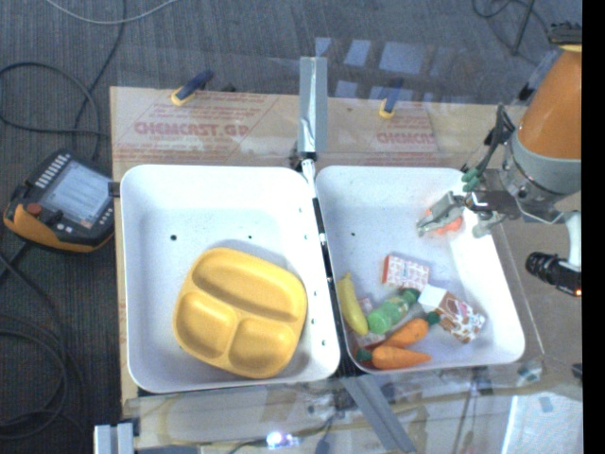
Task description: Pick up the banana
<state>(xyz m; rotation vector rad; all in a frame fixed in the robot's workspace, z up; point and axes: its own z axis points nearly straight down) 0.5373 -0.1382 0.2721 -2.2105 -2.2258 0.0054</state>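
We see the claw (440, 219) hovering over the right bin (492, 282), fingers apart and holding nothing; the banana (353, 305) lies along the bin's left wall.

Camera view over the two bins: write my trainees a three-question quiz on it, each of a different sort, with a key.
1. True or false: the banana lies in the bin with the yellow tray.
2. Which lies nearest the banana? A) carrots B) yellow tray C) tool
3. Fill in: the tool hovers over the ____ bin.

Key: 1 false; 2 A; 3 right.
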